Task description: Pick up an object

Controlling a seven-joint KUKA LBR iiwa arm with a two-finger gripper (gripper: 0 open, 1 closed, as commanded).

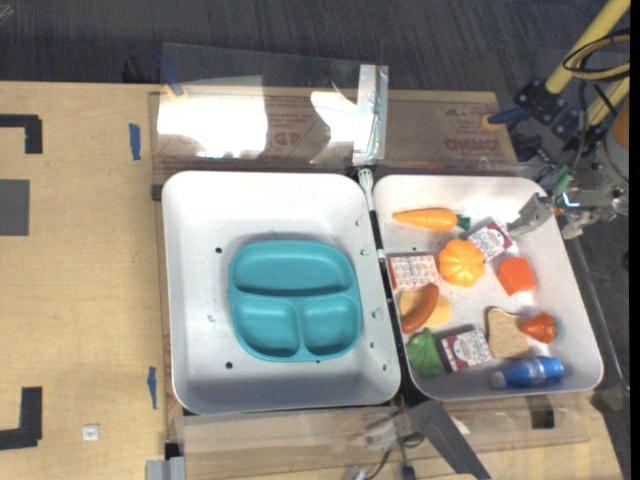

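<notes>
End effector (535, 211): hovering over right bin (583, 298) far edge, grip state unclear
Left bin (190, 268): holding teal tray (295, 300)

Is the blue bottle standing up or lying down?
Lying down. The blue bottle rests on its side along the right bin's front edge.

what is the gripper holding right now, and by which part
Nothing that can be seen. The gripper sits at the upper right edge of the right bin, beside the small carton, with no object between its fingers.
</notes>
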